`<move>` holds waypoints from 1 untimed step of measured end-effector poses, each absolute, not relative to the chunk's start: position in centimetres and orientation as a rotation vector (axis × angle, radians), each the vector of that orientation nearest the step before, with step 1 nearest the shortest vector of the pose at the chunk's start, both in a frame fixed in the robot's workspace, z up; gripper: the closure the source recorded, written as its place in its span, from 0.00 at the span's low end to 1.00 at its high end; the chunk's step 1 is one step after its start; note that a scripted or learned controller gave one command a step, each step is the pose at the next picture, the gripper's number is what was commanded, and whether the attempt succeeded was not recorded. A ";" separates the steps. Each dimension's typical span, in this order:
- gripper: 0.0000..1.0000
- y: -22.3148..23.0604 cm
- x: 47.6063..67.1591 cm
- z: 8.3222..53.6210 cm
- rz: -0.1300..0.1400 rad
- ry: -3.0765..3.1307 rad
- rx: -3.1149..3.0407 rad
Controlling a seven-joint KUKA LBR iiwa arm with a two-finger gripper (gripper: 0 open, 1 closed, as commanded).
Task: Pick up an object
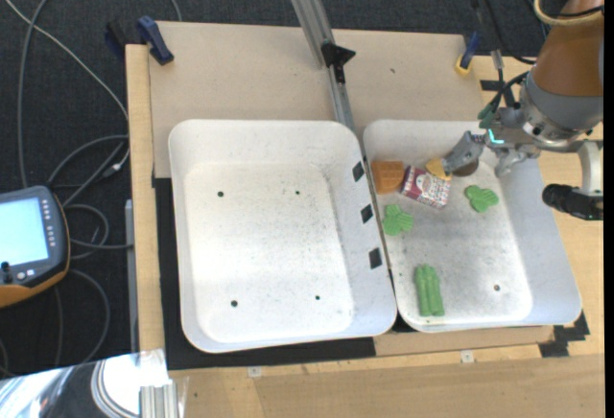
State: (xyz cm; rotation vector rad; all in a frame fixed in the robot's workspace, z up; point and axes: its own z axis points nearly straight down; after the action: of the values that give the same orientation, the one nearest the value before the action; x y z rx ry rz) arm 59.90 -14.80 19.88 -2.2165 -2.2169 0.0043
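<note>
Hand (467,157), finger state indeterminate, hovers beside the small packet (426,186): probably light and crushable, so grasp across its flat sides.

Both bins (269,234) are viewed from above at a slant, from a moderate distance, left of the gripper (480,152).

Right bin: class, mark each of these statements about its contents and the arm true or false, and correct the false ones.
1. The right bin holds several green items. True.
2. The orange block lies in the left bin. False: it is in the right bin, by the divider.
3. The end effector is over the right bin. True.
4. The green ridged piece touches the small packet. False: they lie apart.
</note>
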 end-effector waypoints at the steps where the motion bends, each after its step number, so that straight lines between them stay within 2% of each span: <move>1: 0.00 -14.8 60.0 20.1 0.000 -2.221 -2.218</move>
State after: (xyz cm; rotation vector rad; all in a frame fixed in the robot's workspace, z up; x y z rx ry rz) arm 60.00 -14.78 20.13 -2.2181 -2.2209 0.0003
